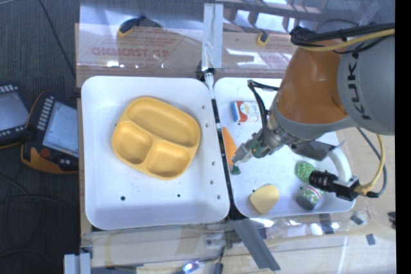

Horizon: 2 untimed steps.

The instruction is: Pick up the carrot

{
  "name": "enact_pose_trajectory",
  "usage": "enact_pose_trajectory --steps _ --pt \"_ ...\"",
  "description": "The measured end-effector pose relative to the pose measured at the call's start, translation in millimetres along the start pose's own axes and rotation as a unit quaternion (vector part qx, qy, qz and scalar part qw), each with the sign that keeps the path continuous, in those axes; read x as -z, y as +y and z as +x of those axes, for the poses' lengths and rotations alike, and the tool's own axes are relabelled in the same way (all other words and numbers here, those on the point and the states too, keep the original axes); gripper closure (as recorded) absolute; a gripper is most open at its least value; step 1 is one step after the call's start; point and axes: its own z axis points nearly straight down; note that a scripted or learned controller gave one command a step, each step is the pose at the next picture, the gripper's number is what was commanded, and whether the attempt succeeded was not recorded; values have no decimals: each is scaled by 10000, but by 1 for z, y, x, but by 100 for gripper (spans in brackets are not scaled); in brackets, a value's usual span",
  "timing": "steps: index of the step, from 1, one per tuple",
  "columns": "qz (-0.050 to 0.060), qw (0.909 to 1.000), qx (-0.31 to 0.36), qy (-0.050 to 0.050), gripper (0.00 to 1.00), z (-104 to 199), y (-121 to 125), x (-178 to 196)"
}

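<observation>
The carrot [228, 144], at the left wall of the right bin [282, 205] near frame centre, looks stiff and light, best pinched mid-length; whether the jaws [239, 159] are spread, I cannot tell.

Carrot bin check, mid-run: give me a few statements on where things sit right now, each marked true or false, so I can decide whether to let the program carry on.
1. The carrot lies in the right bin, against its left wall. True.
2. The yellow divided plate sits in the right bin. False: it sits in the left bin.
3. The gripper is low over the right bin, right beside the carrot. True.
4. The carrot rests on the yellow plate. False: it lies on the floor of the right bin.
5. A pale yellow item lies near the right bin's front edge. True.
</observation>
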Motion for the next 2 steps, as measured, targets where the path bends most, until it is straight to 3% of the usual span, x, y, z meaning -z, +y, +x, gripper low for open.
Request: enact_pose_trajectory --steps 1,2 --pt "14 9695 -2452 -14 100 46 25 37" --pt "5 9967 -815 -22 100 65 70 73"
